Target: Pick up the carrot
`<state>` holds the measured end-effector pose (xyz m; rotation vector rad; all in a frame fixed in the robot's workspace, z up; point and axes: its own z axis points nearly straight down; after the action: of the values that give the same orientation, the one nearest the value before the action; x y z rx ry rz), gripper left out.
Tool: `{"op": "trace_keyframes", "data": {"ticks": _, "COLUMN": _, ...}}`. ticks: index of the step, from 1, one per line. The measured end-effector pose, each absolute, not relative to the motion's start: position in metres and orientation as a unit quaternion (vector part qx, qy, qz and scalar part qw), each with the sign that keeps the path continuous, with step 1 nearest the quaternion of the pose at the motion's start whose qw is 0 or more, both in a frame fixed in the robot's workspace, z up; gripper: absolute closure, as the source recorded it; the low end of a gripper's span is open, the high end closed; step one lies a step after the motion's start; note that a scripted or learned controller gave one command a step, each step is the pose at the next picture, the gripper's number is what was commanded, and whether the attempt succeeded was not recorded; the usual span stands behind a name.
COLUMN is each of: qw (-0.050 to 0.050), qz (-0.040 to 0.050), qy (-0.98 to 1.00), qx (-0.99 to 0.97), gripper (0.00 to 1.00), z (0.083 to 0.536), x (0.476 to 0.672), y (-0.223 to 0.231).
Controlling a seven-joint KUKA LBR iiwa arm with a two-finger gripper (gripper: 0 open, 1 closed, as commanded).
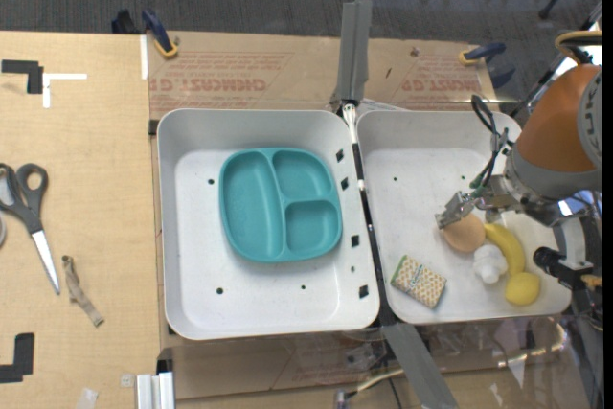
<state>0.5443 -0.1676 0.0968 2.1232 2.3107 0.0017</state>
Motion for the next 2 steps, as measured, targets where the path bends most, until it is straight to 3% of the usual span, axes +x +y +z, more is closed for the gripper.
{"op": "trace_keyframes", "data": {"ticks": 1, "qw": 0.000, "qz": 0.0034, "qy": 0.771, "qx": 0.637, "gripper": 0.00, "z": 0.098, "x": 0.517, "y": -0.217}}
{"op": "trace_keyframes", "data": {"ticks": 2, "qw": 0.000, "qz": -0.0007, "qy": 0.695, "qx": 0.719, "gripper": 0.00, "z": 0.092, "x": 0.570, "y": -0.200}}
